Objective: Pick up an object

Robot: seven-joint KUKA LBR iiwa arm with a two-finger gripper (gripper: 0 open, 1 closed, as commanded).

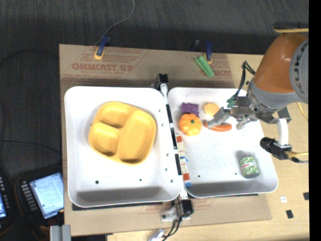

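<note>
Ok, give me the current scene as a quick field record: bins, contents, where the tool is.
left bin: holds one yellow divided tray, upside down by the look of it
right bin: holds an orange pumpkin toy, a purple piece, a tan piece, a red-orange strip, a green-patterned can
tool: over the right bin's far half, beside the red-orange strip
tool grip: cannot tell
off-bin: green marker on the cardboard behind the right bin
</note>
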